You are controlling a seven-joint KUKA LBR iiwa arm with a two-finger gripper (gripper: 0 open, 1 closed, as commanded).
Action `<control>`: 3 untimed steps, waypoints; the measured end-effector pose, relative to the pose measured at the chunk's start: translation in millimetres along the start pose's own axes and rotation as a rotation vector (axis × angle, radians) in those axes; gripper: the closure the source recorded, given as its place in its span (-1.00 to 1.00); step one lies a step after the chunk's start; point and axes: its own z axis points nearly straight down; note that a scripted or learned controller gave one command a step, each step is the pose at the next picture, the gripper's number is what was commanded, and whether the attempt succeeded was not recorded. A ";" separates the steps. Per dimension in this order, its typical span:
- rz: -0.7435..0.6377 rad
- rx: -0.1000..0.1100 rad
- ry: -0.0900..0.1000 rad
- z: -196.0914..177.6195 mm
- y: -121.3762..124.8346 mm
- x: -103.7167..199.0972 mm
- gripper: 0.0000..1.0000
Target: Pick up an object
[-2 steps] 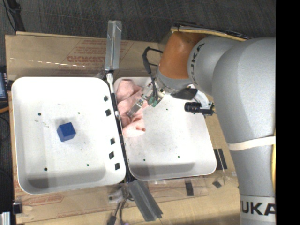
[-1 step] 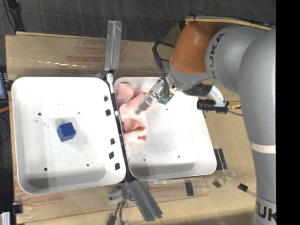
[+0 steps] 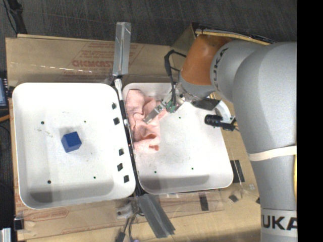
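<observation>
A crumpled pink cloth point(image 3: 141, 122) lies along the left wall of the right bin point(image 3: 202, 160). My gripper point(image 3: 152, 116) reaches down from the arm on the right and its tip sits over the middle of the cloth, touching or just above it. A blue cube point(image 3: 71, 141) rests in the left bin point(image 3: 45, 185), far from the gripper.
The grey arm with its orange band point(image 3: 202, 59) covers the right bin's far right corner. A metal divider with black clips point(image 3: 122, 135) runs between the bins. Brown cardboard point(image 3: 60, 59) lies under both bins.
</observation>
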 end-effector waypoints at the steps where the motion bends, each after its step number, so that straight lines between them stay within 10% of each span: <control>1: -0.063 0.001 -0.002 -0.4 13.8 1.2 -1.00; 2: -0.256 0.002 0.001 -107.2 -0.3 56.9 -1.00; 3: -0.256 0.003 0.001 -106.8 -0.5 56.9 -1.00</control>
